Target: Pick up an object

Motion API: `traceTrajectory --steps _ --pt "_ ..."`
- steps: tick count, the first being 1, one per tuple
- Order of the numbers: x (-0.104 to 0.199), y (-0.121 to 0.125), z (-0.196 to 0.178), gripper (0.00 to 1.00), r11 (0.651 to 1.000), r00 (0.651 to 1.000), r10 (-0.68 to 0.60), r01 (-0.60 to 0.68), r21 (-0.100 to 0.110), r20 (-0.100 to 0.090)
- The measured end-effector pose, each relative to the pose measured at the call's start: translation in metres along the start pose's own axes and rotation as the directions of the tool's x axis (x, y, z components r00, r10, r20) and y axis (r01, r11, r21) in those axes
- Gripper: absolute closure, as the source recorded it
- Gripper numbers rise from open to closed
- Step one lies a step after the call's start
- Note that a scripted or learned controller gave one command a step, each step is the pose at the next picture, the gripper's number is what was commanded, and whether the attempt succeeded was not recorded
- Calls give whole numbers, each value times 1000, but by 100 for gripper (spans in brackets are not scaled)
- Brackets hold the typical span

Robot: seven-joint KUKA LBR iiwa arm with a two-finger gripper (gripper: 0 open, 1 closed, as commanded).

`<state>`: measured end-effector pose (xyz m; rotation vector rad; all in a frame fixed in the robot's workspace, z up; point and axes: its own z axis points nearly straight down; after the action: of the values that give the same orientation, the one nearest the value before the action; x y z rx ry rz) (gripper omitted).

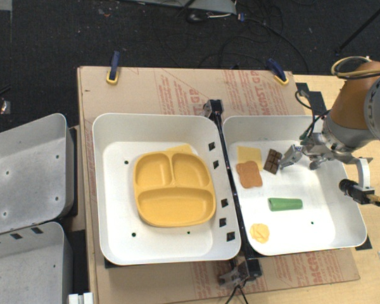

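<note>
From above, the gripper (290,158) hangs over the right bin (342,223), its fingertips just beside a small dark brown block (272,161); whether it pinches that block, or how wide it stands, I cannot tell. Left of the block lie a yellow slice (249,153) and a brown slab (249,174). Nearer the camera sit a green piece (285,204) and a yellow lump (259,232). A yellow divided tray (175,189) fills the left bin (114,170).

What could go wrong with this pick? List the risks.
1. The hand sits beside the brown block, which lies close to the yellow slice and tan piece; closing there could nudge or catch a neighbour.
2. The block looks small and tilted, so it may slip out.
3. The green piece and the yellow blob lie apart, probably easier targets.
</note>
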<state>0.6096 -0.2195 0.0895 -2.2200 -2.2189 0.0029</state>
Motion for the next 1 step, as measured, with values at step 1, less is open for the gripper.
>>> traceTrajectory --steps 1 --pt "0 2 -13 100 1000 1000 -1 1 -6 2"
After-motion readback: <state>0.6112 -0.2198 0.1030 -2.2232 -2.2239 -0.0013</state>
